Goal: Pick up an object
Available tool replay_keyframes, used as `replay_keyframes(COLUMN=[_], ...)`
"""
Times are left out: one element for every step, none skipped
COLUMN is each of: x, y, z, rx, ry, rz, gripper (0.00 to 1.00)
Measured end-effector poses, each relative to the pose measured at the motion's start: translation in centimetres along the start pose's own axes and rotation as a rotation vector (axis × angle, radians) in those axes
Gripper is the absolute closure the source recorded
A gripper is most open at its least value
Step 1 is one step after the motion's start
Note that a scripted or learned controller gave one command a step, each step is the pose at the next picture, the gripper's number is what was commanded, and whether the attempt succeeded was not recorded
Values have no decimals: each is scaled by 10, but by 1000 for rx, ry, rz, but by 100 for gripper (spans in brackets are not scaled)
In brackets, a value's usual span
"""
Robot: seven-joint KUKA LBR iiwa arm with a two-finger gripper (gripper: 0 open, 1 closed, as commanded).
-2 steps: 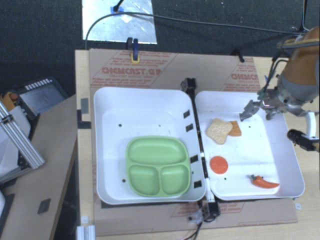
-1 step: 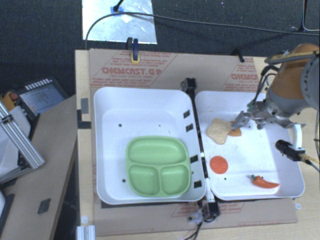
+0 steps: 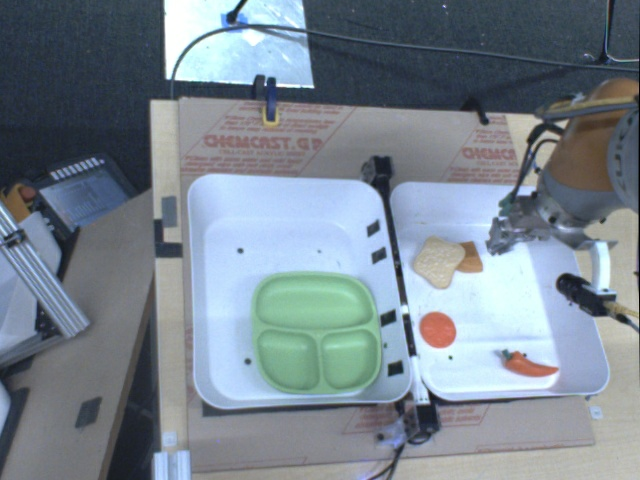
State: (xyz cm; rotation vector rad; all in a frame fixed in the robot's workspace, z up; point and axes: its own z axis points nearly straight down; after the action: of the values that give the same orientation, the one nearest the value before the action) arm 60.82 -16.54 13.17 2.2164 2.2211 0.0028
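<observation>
My worry is a miss: the beige cracker (image 3: 438, 260) lies flat and touches a small brown piece (image 3: 470, 258), so a descent could nudge both or catch neither. They sit in the right bin (image 3: 570, 368), just left of my tool (image 3: 503, 236), whose closure I cannot tell from here.

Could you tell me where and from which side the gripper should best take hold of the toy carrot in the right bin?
Probably across the middle of the carrot, coming straight down from above. It lies flat on the right bin floor, roughly left to right, with its green top at the left end. It is slim, so fingers closing across its width should fit; the bin wall just beyond it leaves little room for a sideways approach.
</observation>
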Motion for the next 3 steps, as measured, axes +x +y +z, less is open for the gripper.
replay_keyframes(x=[6,13,13], y=[9,10,12], z=[-50,-112,-158], rx=[-3,-3,-3], ry=[0,0,0], rz=[-3,-4,-3], gripper=[100,100,100])
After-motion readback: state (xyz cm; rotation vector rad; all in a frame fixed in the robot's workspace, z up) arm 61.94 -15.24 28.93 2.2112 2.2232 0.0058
